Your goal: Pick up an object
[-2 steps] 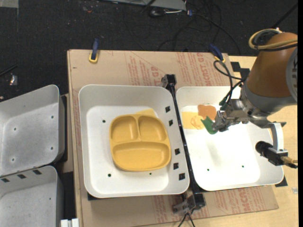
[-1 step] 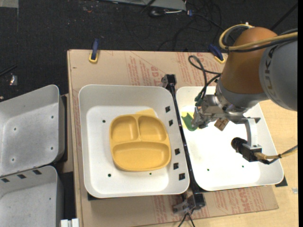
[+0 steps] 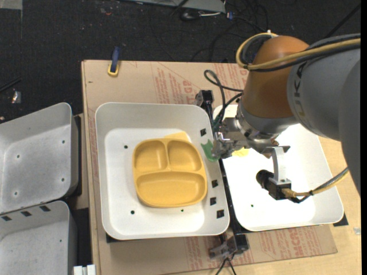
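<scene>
Near edge of the bench (image 3: 149, 256): brown board with red printing, a small dark clip (image 3: 226, 248) at its front lip between the two bins.

Left bin (image 3: 114, 211), white and shallow with rounded corners, holds a yellow divided plate (image 3: 169, 173). Plate lies flat and right way up, near the bin's middle, slightly toward the right wall. Its long axis runs roughly left to right, tilted a little. One large compartment faces the near side; two smaller compartments sit on the far side. A pale yellow flat corner (image 3: 179, 136) shows from under the plate's far edge; cannot tell what it is.

Right bin (image 3: 304, 211), also white, brightly lit. A dark attachment (image 3: 274, 185) on the wrist hangs over its floor, with a cable trailing off to the right.

Gripper (image 3: 221, 148) sits low over the divide between the two bins, at the right bin's far-left corner. A small green thing (image 3: 209, 152) and a small yellow thing (image 3: 241, 152) show just beside it. Fingers are hidden under the wrist body, so cannot tell whether they are parted or closed, nor whether anything is held.

Arm (image 3: 321, 90), grey with the orange band (image 3: 275, 79), comes in from the right above the right bin.

Farther off: a blue and yellow tool (image 3: 114, 62) at the board's far-left corner. Beyond, dark floor with cables.
</scene>
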Controlling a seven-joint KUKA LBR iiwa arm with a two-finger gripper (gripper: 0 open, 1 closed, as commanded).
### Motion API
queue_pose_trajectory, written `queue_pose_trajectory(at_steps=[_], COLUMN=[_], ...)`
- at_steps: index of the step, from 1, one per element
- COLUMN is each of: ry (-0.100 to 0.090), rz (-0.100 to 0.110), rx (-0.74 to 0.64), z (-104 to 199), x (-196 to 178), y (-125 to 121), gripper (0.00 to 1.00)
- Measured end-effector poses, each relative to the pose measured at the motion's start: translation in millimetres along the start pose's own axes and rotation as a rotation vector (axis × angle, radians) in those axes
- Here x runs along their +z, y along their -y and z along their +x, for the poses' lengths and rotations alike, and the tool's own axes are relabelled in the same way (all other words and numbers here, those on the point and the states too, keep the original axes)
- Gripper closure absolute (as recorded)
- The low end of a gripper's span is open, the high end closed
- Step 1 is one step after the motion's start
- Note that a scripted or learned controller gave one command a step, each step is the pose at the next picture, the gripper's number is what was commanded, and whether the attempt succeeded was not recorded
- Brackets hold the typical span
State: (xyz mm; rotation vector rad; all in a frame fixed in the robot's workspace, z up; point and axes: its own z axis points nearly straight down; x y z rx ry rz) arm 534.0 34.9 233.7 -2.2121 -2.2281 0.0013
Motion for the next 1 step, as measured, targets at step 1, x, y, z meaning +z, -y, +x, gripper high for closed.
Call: queue_pose_trajectory(at_steps=[1], ry=[0.000], rz=[-0.002], rx=[-0.001], z=[50.1], x=[10.9], y=[-11.4], gripper=[1.00])
